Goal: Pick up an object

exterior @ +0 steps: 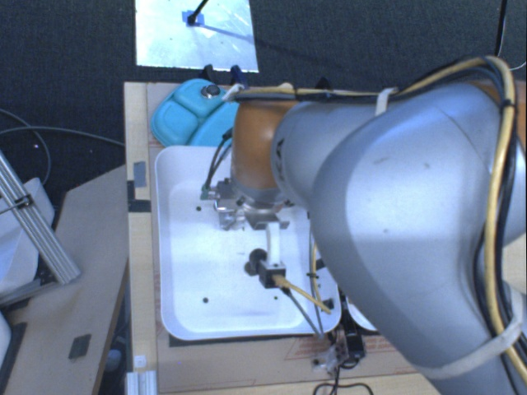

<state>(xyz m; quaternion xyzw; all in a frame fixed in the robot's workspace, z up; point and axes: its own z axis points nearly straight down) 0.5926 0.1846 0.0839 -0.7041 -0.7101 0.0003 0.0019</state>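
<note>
White bin [177, 245] sits beneath the jaws, blue object [185, 115] beyond its rim.

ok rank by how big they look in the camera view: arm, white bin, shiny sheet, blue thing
1. arm, nearest the camera
2. white bin
3. shiny sheet
4. blue thing, partly behind the arm

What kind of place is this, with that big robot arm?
Probably a robot lab or test workshop, not a home. A big grey robot arm reaches over a shallow white bin on a wooden bench, and a bare metal frame rail stands beside it.
</note>
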